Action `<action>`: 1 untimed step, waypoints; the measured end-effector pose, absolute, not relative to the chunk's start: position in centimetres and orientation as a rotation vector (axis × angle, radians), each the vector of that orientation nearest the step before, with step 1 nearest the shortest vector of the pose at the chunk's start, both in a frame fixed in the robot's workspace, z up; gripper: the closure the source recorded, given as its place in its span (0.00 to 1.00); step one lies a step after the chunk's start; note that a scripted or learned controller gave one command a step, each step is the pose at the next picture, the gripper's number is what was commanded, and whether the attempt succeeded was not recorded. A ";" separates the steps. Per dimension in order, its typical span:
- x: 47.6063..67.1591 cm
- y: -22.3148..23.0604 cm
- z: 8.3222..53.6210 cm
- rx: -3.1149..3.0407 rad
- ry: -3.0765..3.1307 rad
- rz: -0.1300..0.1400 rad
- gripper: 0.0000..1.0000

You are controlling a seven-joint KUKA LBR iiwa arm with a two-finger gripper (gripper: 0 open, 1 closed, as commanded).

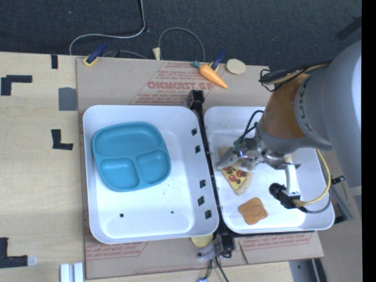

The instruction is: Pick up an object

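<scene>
Grey robot arm [329, 98] lowers its gripper [238, 157] onto a pizza slice [237, 178] near the right bin's [320, 216] left wall; whether its fingers grip cannot be told. A cookie [252, 210] lies near the front edge.

A divided plate [131, 155] lies in the left bin [97, 216]; a pizza slice [237, 178] and a cookie [252, 210] lie in the right bin [317, 219].

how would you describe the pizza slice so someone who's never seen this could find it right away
Look in the right-hand white bin, the one the grey arm reaches into. Just below the gripper, near the bin's left side, lies the pizza slice. It is a yellow wedge with red spots, unlike the plain brown cookie lower down.
</scene>
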State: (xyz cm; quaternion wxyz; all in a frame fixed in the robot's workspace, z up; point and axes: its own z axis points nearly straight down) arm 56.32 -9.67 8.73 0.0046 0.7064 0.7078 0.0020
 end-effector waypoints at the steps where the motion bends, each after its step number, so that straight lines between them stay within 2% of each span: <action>1: 59.0 -10.6 8.6 2.220 2.225 0.000 0.00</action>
